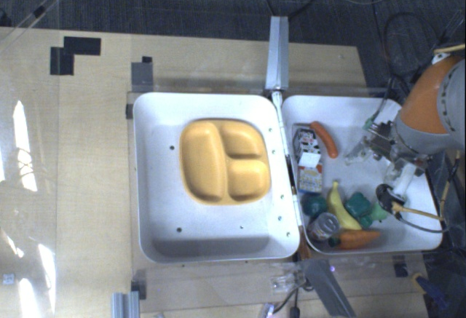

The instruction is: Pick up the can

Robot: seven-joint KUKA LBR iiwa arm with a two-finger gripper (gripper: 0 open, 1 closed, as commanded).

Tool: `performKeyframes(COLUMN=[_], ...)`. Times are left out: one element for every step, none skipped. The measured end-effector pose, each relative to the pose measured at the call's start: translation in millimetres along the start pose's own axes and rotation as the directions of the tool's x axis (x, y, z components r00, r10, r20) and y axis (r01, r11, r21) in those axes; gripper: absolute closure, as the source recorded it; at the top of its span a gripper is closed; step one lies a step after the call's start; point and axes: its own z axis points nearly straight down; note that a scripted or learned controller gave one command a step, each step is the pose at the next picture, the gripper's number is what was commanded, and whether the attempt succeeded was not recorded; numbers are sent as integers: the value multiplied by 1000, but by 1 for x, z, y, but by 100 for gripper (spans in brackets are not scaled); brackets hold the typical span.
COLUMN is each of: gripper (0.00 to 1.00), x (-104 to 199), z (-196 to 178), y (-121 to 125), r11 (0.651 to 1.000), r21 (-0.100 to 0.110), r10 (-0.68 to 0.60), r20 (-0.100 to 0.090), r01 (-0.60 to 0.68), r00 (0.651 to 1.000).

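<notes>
The can [324, 225], with a silver top and a dark body, stands in the front left corner of the right bin [415, 236]. It is wedged between a teal object [314, 203], a yellow banana [339, 204] and an orange carrot [357, 239]. My gripper [368, 145] hovers over the back right part of that bin, well behind and to the right of the can, with nothing seen in it.
A red-orange sausage [325, 139] and a small printed carton [309, 166] lie along the right bin's left side. A green object [361, 206] sits next to the banana. The left bin [153, 164] holds a yellow divided plate [223, 161].
</notes>
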Motion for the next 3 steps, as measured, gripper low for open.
performKeyframes(gripper=[0,0,0], x=[13,6,-23], z=[-39,2,-1], y=[61,43,-15], r11=[997,999,993], r21=[2,2,0], r10=[-74,-33,-115], r20=[2,0,0], r01=[74,33,115], r00=[997,999,993])
